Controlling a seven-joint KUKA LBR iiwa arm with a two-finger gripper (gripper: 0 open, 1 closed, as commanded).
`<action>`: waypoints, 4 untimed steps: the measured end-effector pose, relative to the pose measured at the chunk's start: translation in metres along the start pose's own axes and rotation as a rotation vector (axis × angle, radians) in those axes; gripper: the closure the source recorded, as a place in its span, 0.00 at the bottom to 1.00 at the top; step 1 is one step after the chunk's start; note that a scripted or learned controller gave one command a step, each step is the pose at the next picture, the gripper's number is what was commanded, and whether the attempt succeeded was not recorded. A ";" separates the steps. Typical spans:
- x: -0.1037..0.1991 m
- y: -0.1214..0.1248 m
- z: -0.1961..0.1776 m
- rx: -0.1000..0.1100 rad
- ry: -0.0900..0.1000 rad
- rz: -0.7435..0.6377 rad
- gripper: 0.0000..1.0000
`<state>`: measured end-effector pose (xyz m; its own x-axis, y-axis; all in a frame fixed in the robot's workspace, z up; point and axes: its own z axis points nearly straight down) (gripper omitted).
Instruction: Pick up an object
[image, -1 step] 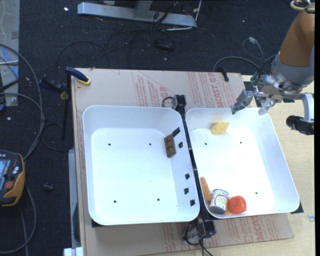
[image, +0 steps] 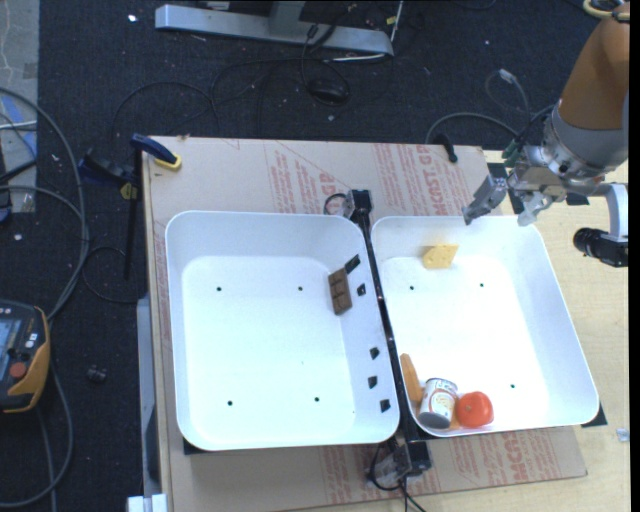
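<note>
My gripper (image: 505, 208) hangs above the far right corner of the right bin (image: 545, 300), its two fingers spread open with nothing between them. A yellow wedge like cheese (image: 440, 257) lies in that bin's far part, left of and below the gripper. At the bin's near edge sit a red tomato (image: 475, 409), a small tin can (image: 437, 400) and an orange carrot (image: 411, 377). A brown chocolate bar (image: 340, 292) rests at the right side of the left bin (image: 200, 300).
The bins stand side by side on a cardboard sheet (image: 300, 170), joined by a black divider clamp (image: 360, 205). Cables run over the dark floor behind. A yellow-handled tool (image: 160, 153) lies at the cardboard's far left corner.
</note>
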<state>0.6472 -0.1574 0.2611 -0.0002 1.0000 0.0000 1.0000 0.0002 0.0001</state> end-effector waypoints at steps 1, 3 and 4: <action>0.000 0.002 0.042 0.002 0.000 0.000 0.00; 0.016 -0.003 0.139 0.004 0.001 0.000 0.00; 0.015 -0.002 0.126 -0.001 0.000 0.000 1.00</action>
<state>0.6455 -0.1422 0.1350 -0.0004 1.0000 0.0000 1.0000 0.0004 0.0009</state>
